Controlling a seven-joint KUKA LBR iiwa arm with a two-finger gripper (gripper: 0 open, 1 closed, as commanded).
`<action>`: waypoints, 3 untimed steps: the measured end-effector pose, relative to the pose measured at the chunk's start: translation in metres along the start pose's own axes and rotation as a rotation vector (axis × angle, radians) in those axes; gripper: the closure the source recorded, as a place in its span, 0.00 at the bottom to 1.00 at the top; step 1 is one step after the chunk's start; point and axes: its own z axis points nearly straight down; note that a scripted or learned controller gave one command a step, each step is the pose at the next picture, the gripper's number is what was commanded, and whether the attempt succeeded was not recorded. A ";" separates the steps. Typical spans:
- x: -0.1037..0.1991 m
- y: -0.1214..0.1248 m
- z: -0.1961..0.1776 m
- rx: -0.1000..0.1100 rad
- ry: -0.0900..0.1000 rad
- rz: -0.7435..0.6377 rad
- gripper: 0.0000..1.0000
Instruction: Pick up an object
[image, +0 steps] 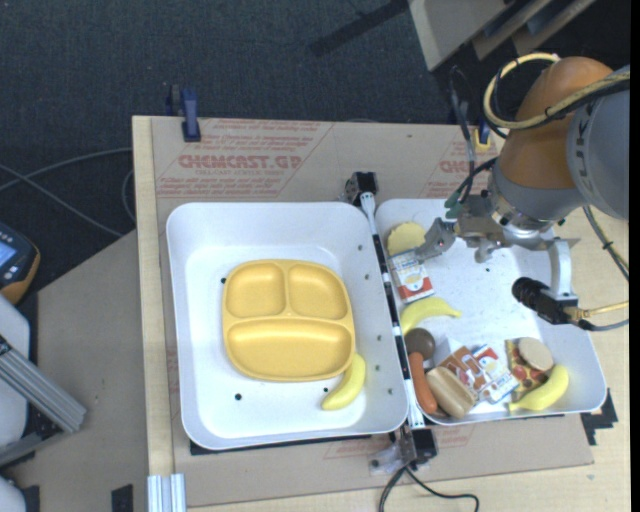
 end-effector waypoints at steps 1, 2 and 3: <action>-0.040 -0.002 0.102 0.005 0.003 0.005 0.00; -0.101 -0.117 0.100 0.005 0.000 0.011 0.00; -0.134 -0.043 0.099 -0.006 -0.004 -0.001 0.00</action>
